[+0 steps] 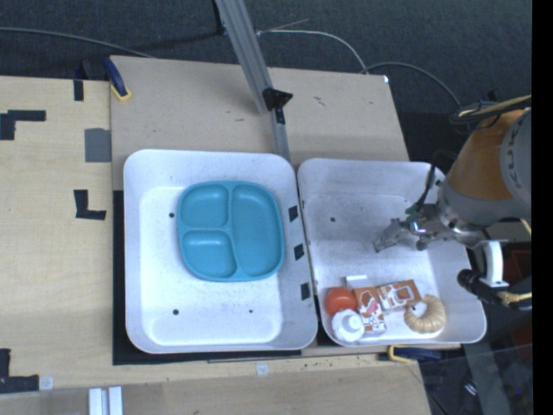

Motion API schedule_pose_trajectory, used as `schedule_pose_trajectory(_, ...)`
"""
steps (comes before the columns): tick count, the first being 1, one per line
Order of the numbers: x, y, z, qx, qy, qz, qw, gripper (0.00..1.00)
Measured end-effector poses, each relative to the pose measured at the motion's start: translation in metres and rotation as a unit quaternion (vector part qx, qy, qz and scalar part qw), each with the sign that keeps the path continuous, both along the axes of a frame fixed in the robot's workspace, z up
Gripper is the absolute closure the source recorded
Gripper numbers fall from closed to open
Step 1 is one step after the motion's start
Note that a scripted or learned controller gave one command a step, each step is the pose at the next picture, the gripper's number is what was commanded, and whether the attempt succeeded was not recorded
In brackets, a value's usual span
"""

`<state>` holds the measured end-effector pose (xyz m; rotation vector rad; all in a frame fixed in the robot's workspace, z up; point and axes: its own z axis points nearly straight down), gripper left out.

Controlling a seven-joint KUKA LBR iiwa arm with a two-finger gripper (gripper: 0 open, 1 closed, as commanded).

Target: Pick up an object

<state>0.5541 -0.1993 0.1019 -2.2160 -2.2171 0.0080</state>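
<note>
My gripper (386,239) hangs low over the middle of the right bin (363,188), reaching in from the right on the grey arm with its orange band (484,167). Along the bin's front edge lie a red-orange object (340,299), a small white round piece (348,326), an orange-and-white packet (385,302) and a tan ring-shaped pastry (427,315). These items sit below and slightly apart from the gripper, none touching it. Nothing is seen held by the gripper.
The left bin (147,258) holds a blue divided plate (232,230). A grey metal pole (246,41) slants in from the top toward the gap between the bins. Cables (346,50) run behind the bench.
</note>
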Motion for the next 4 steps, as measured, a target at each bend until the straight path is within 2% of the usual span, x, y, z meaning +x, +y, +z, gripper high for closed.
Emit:
schedule_pose_trajectory(1,0.002,0.001,0.013,-0.0001,-0.003,0.001,1.0000,1.00)
schedule_pose_trajectory(2,0.004,0.005,0.076,-0.0015,-0.007,0.001,1.0000,1.00)
schedule_pose_trajectory(4,0.010,0.013,0.193,-0.0016,-0.007,0.001,1.0000,1.00)
